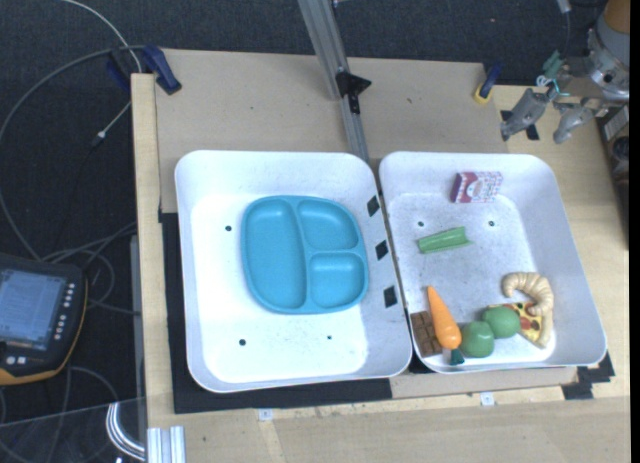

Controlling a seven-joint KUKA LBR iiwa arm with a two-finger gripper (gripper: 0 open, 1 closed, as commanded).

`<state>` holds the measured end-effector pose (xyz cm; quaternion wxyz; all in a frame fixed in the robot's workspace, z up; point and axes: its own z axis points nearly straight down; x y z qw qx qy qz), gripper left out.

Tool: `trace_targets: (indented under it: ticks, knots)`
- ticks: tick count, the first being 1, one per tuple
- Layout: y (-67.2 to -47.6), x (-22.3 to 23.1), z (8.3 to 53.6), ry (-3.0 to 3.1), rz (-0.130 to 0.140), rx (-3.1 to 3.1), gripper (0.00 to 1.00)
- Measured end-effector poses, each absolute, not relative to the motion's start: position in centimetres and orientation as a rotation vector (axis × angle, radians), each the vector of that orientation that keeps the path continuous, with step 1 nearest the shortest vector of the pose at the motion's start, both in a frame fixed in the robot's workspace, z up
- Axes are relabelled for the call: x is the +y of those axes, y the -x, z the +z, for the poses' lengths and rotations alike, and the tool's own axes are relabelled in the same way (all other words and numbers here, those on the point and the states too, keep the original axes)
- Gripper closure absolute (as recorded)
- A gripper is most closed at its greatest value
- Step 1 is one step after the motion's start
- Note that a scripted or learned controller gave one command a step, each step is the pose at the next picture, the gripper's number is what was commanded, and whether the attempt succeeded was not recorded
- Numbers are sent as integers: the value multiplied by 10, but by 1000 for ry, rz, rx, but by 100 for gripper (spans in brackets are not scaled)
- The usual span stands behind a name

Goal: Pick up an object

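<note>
- Hand (545,116) fingers spread, holding nothing, above the counter (420,111)
- Box (476,187) nearest below it: looks light, stiff; grip across short sides

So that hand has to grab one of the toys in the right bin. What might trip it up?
The carrot, green pepper, pizza slice and croissant crowd one corner of the right bin, so the hand might nudge neighbours or grab two. Those by the rim leave it little room. The green pod looks easier.

A blue divided plate (303,267) lies in the left bin (200,251).
</note>
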<state>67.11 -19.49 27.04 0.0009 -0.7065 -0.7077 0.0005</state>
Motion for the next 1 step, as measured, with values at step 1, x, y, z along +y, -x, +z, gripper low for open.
trace_targets:
  ticks: [1]
  knots:
    - [-671, -195, 270, 2218, 2, -2222, 0]
